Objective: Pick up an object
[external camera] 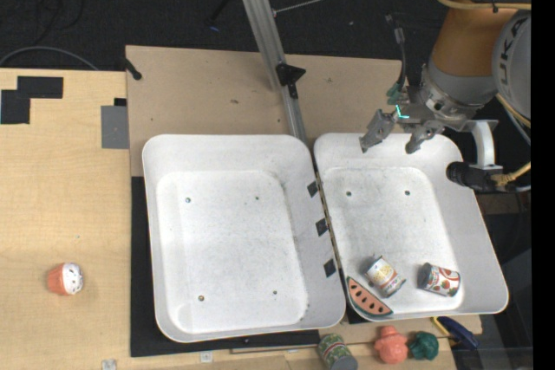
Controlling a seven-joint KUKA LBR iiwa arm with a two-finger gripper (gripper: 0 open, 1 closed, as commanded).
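One fixed camera above the bench (199,74), looking down at a slant, far enough to take in both white bins: left bin (156,153), right bin (486,264). Arm (473,22) enters from the frame's right.

The arm (475,30) comes in from the right at the far side of the scene, its orange band bulging above a grey wrist. From the wrist it angles down and to the left, ending in the gripper (395,139). The gripper's two dark fingers (375,134) point downward and stand spread apart with a clear gap between them, nothing held there. A black cable loops around the top of the orange section.
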